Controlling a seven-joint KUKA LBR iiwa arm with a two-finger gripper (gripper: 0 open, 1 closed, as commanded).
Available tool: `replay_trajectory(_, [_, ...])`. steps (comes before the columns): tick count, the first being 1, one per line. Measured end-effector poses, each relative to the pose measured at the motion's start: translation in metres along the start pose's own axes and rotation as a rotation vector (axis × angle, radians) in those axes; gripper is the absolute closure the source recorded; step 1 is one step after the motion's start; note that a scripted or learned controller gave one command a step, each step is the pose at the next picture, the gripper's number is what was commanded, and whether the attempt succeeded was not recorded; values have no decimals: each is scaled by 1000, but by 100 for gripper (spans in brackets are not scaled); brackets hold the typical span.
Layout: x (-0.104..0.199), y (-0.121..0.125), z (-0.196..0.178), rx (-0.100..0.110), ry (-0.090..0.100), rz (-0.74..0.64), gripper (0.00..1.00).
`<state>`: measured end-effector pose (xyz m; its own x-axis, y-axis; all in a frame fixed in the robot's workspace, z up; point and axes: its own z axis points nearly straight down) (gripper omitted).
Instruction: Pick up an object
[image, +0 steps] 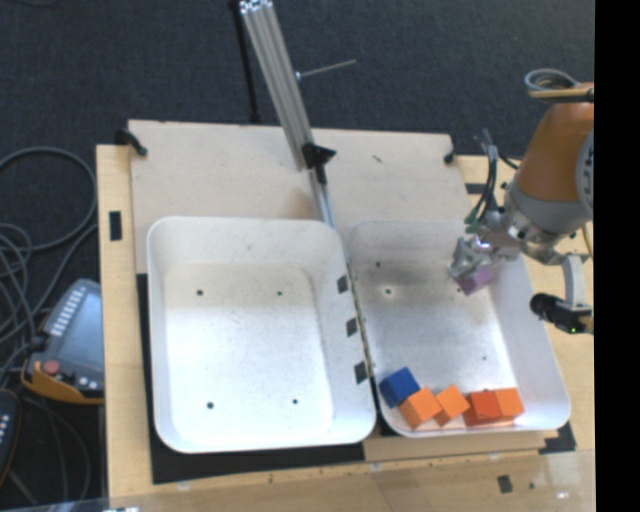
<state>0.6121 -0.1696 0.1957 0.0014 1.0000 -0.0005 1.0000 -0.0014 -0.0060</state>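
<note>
Arm (555, 170) reaching in from the right was what we saw first, its orange band above the grey wrist, bent down over the far right part of the right bin (530, 330). The fingers (472, 268) hung low there, and a small purple block (477, 279) sat at their tips; we could see it pinched between them, partly hidden by the metal. We could not tell whether the block was clear of the bin floor or resting on it.

Along the near edge of the same bin we counted a row of other blocks: a blue block (399, 384) at the left end, then two orange blocks (435, 405) touching each other, then a red-orange block (494, 405). These lay well apart from the fingers.

The left bin (160, 300) stood just beside the right one on the wooden surface (220, 170).
</note>
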Motion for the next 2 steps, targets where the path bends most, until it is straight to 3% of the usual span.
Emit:
replay_trajectory(1, [0, 1, -5, -8, -1, 0, 0])
replay_trajectory(2, [-44, -15, 101, -7, -2, 2, 0])
